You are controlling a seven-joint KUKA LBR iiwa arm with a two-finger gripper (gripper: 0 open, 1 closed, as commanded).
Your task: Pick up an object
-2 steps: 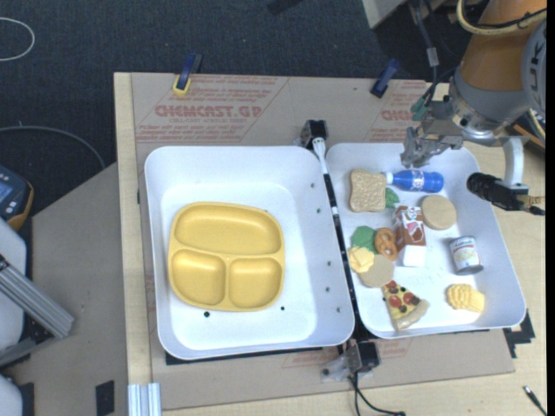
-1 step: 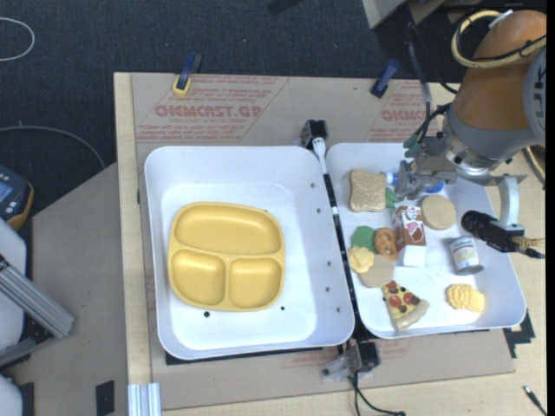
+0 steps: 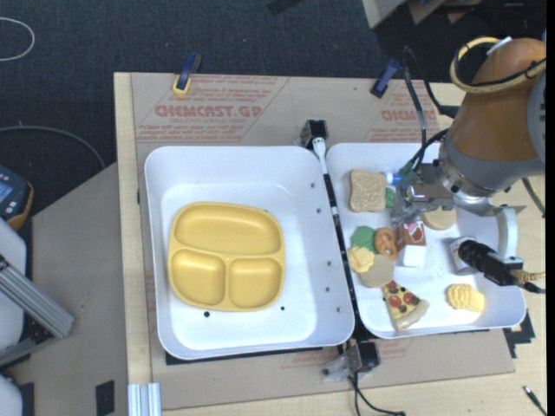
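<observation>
Gripper [image 3: 411,204] hangs mid right bin [image 3: 512,315] above the red block [image 3: 414,234]; can't tell its grip state. I'd drop straight down, dodging the donut [image 3: 385,242].

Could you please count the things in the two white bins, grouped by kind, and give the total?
Yellow plastic divided plate, in the left bin: 1
Toy food pieces in the right bin, those I can tell apart: 7, namely tan bread slice, pizza slice, yellow ridged piece, green piece, brown round piece, red-and-white block, beige flat piece
Total: 8
</observation>
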